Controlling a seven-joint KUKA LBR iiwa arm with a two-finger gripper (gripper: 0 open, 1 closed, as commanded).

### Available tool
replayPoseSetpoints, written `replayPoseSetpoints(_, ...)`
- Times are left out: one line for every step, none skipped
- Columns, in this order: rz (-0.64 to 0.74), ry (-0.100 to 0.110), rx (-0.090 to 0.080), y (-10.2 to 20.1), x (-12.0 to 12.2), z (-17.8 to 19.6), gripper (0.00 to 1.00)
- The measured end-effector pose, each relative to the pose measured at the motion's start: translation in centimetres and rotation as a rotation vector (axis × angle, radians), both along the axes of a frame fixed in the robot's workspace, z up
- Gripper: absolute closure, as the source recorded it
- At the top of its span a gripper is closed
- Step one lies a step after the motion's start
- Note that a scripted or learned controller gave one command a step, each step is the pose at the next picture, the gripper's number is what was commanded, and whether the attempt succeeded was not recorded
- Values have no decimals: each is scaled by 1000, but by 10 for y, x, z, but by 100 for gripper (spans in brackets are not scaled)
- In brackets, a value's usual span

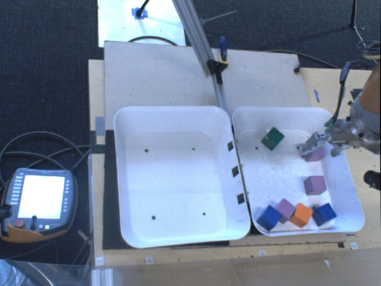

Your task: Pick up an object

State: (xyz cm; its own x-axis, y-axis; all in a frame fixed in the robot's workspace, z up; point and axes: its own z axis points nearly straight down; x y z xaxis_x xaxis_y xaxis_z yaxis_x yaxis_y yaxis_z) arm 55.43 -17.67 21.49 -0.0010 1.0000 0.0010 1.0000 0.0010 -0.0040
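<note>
Small purple wooden cube [314, 154] seen directly under the metal jaws [314, 143] in the right-hand shallow white bin [357, 204], jaw state impossible to tell, green cube [272, 139] nearby.

I can't read any text, label, brand or number from here. The teach pendant [37, 204] lying left of the bench has a lit screen, but it's washed out to plain white and its buttons are too small to make out. The small dark tabs [236, 171] along the seam between the two bins carry no marking I can read, and the blocks' faces are plain
</note>
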Motion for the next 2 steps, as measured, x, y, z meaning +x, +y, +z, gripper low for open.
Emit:
replayPoseSetpoints(1,-1,1,6,-2,-44,0)
replayPoseSetpoints(2,0,0,4,1,-106,0)
